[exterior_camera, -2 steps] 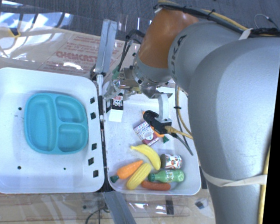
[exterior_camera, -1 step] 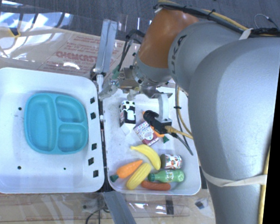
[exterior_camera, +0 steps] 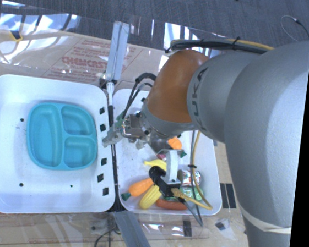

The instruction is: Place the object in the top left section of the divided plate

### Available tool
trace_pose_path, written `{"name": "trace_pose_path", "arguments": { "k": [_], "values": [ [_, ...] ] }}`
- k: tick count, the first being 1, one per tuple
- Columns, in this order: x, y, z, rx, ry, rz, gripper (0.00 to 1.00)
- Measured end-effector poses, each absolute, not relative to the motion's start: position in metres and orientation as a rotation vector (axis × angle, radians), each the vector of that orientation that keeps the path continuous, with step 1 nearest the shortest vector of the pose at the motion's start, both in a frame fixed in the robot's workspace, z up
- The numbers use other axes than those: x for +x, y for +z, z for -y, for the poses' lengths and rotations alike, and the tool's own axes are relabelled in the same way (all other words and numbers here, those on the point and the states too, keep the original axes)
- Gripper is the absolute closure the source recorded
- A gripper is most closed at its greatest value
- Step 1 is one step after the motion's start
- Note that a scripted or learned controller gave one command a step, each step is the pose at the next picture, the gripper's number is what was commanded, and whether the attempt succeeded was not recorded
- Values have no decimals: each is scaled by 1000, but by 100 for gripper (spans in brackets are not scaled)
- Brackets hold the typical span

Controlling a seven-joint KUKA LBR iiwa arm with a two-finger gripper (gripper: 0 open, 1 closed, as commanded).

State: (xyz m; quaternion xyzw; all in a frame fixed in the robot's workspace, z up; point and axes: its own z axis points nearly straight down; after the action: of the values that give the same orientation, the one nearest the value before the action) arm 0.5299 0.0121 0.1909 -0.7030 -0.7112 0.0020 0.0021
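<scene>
The blue divided plate (exterior_camera: 62, 136) lies in the left bin (exterior_camera: 3, 186), with nothing in its three sections. My gripper (exterior_camera: 193, 209) hangs low over the front right corner of the right bin (exterior_camera: 125, 204), among a heap of toy food. Close to it lie a green packet (exterior_camera: 192, 193), a red piece (exterior_camera: 170, 205), a yellow corn cob (exterior_camera: 150, 198), an orange piece (exterior_camera: 140, 187) and a yellow banana (exterior_camera: 157, 164). The arm hides much of that bin. I see nothing held.
Another small orange piece (exterior_camera: 174, 143) lies farther back in the right bin, under the wrist. A ridge with black clips (exterior_camera: 106, 162) separates the two bins. A grey upright post (exterior_camera: 117, 49) stands behind the bins.
</scene>
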Motion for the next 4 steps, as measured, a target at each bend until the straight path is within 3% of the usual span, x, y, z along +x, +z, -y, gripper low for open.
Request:
{"name": "trace_pose_path", "arguments": {
  "k": [1, 2, 3, 4],
  "values": [
    [530, 200, -11, -2203, 9, 2232, 100],
    [534, 234, -95, -2072, 4, 2359, 100],
    [476, 223, 4, -2157, 7, 2280, 100],
    [507, 190, -78, -2120, 8, 2316, 100]
  ]
}}
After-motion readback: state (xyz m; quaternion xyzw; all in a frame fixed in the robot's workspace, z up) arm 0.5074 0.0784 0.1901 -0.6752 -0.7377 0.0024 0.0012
